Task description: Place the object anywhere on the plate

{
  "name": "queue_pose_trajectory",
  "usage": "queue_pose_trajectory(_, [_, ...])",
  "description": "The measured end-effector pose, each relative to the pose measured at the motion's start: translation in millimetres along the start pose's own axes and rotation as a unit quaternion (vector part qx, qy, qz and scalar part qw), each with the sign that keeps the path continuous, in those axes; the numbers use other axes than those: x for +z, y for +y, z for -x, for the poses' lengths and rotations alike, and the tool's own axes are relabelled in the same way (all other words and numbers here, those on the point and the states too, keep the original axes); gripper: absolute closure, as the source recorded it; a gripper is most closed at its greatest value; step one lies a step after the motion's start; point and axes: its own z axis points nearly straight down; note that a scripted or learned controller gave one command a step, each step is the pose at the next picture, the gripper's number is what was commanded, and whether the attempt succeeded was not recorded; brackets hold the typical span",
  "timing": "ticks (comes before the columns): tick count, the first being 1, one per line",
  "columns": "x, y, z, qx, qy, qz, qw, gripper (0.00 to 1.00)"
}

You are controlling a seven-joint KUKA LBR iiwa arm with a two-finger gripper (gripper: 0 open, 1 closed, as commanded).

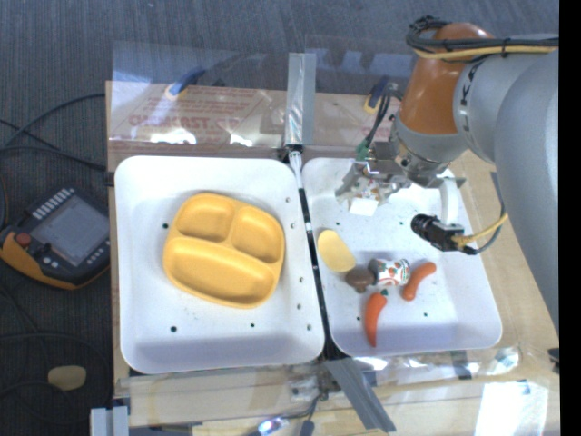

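Over the right bin (pixel 472 330), the arm (pixel 454 89) angles down, fingers (pixel 363 187) state unclear.

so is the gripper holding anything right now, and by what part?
Cannot tell. The gripper sits low over the right bin's back corner; something pale shows at its tip, but a grasp isn't clear.

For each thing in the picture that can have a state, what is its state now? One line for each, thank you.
Yellow plate: in the left bin, nothing on it.
Gripper: low over the back of the right bin, a white object just beneath it.
Carrot: lying in the right bin.
Sausage: lying in the right bin.
Small can: lying on its side.
Yellow chip: flat, near the divider.
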Motion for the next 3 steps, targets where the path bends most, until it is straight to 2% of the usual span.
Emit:
queue_pose_trajectory(1, [-10.2,-13.1,-66.4,0.000,0.001,-0.001,1.0000,1.00])
queue_pose_trajectory(2, [0.1,-20.4,-116.7,0.000,0.001,-0.001,1.0000,1.00])
queue_pose_trajectory(3, [0.4,-31.1,-151.8,0.000,0.001,-0.001,1.0000,1.00])
